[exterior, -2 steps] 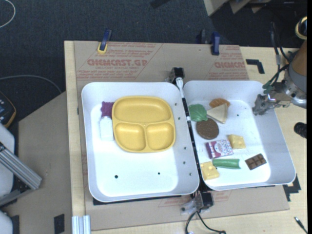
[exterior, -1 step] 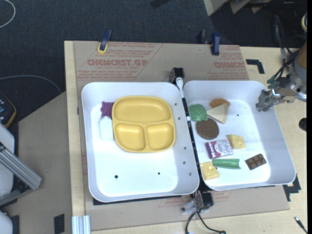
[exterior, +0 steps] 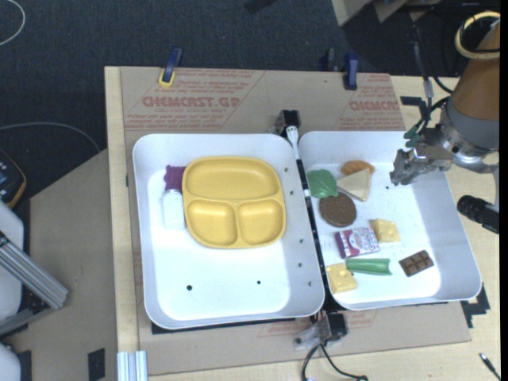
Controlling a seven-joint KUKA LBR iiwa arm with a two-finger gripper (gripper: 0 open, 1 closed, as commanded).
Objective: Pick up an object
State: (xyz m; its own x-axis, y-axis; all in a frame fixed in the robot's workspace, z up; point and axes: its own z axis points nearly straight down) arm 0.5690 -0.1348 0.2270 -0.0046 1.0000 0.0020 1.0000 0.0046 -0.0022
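Note:
The right bin (exterior: 444, 213) holds several toy foods: a green leaf (exterior: 321, 183), a brown round patty (exterior: 338, 210), a pale wedge (exterior: 357, 185), an orange piece (exterior: 357, 167), a pink-and-white packet (exterior: 358, 241), two yellow cheese cubes (exterior: 386, 230) (exterior: 341, 277), a green stick (exterior: 368, 267) and a chocolate bar (exterior: 416, 263). My gripper (exterior: 406, 170) hangs over the bin's upper right part, to the right of the orange piece and the wedge, with nothing seen between its fingers.
The left bin (exterior: 230, 292) carries a yellow three-compartment tray (exterior: 234, 201), with a purple item (exterior: 174, 176) and a white bottle (exterior: 172, 209) at the tray's left. Clamps (exterior: 167, 70) (exterior: 350, 70) sit on the board's far edge. The arm (exterior: 476, 101) comes in from the right.

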